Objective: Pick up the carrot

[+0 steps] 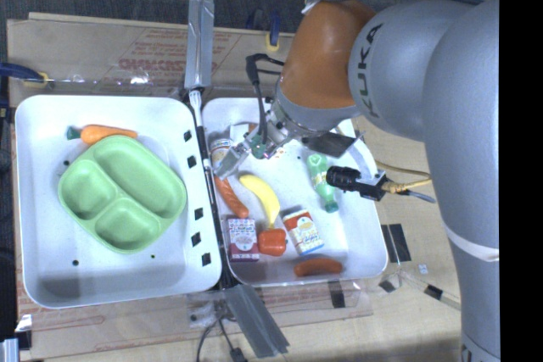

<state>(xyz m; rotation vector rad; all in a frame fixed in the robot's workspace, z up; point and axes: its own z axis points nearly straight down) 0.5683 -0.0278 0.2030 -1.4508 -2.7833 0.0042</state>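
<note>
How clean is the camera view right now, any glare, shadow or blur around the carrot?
Camera view: lighting is even, with no strong glare on the carrot in the left bin. A soft shadow lies along that bin's near edge. The green plate is sharp, and the tool over the right bin is small and slightly soft. The arm blocks that bin's far right corner.

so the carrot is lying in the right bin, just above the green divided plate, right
Not quite. The carrot does lie just above the green divided plate, but both are in the left bin, not the right one. The camera view shows it along that bin's far side, touching the plate's rim.
</note>
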